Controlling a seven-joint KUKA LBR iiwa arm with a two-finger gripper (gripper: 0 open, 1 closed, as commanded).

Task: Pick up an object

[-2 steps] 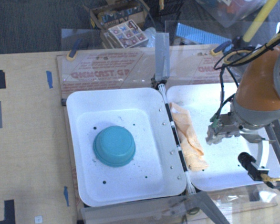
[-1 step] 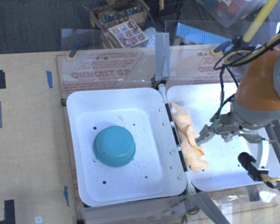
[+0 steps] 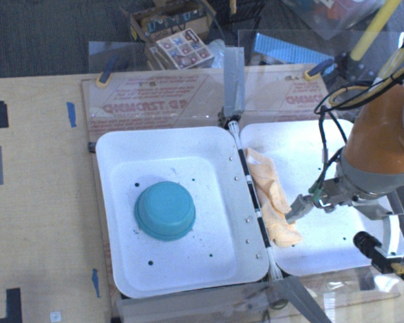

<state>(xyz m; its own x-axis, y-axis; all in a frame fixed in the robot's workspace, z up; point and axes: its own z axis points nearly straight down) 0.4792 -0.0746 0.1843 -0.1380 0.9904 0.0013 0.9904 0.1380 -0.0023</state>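
A crumpled orange-tan cloth point(image 3: 273, 194) lies along the left wall of the right bin point(image 3: 303, 133), from its middle down toward its front. My gripper point(image 3: 295, 210) reaches in from the right, its grey tip low and right at the cloth's lower right edge. The orange band of the arm point(image 3: 383, 138) stands above it. A teal upside-down bowl point(image 3: 165, 209) rests in the middle of the left bin point(image 3: 119, 156), well away from the gripper.
A raised divider point(image 3: 249, 188) with screws separates the two bins. Clear panels stand behind the bins. Black cables hang beside the arm over the right bin's far right. Boxes and clutter lie beyond the bench.
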